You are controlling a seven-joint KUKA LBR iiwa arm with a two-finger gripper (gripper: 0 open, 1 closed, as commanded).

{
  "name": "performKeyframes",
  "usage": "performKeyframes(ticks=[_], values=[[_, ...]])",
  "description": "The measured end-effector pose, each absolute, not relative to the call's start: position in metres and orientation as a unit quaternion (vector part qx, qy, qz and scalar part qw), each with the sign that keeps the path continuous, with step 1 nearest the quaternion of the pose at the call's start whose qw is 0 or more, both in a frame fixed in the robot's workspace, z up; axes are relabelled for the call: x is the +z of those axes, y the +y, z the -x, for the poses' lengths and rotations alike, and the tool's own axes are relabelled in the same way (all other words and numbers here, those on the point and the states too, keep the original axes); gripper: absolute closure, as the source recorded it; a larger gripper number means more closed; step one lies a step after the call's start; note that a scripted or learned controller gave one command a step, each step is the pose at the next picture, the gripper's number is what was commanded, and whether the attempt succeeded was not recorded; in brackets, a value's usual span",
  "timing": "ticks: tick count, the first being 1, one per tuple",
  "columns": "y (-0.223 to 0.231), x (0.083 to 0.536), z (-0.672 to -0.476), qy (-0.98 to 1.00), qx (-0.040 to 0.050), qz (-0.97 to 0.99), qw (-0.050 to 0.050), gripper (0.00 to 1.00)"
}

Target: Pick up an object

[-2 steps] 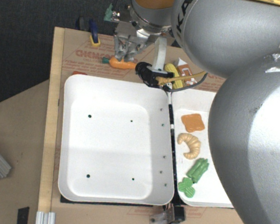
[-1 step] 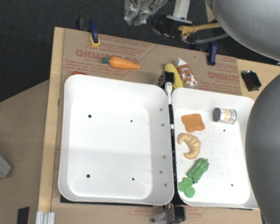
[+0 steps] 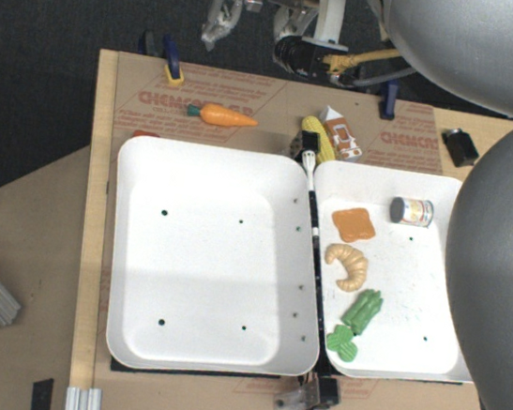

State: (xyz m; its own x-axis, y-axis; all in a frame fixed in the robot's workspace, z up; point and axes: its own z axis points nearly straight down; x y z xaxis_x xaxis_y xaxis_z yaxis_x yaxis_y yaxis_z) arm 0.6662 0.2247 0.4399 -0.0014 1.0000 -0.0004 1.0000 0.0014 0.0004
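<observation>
The right bin holds a croissant at centre, an orange slab at 12 o'clock, green vegetable at 6 (small can toward 2); the claw's state cannot be told

Two white bins sit side by side on the bench: a left bin and a right bin. The right bin holds four things: one orange slab, one tan croissant, one green vegetable and one small can. On the cardboard behind the bins lie one carrot, one yellow corn cob and one small brown and white carton. Two blue clamps grip the cardboard's far edge.
</observation>
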Motion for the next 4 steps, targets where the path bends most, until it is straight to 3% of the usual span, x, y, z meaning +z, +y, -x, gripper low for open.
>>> performKeyframes(ticks=[1, 2, 3, 4], values=[[0.226, 0.451, -0.666, 0.708, 0.0021, -0.706, 0.002, 1.0], [0.225, 0.341, -0.607, 0.707, -0.0068, -0.707, -0.004, 1.0], [0.224, 0.484, -0.611, 0.708, 0.0083, -0.706, 0.004, 1.0], [0.225, 0.344, -0.541, 0.707, -0.0079, -0.707, -0.004, 1.0]])
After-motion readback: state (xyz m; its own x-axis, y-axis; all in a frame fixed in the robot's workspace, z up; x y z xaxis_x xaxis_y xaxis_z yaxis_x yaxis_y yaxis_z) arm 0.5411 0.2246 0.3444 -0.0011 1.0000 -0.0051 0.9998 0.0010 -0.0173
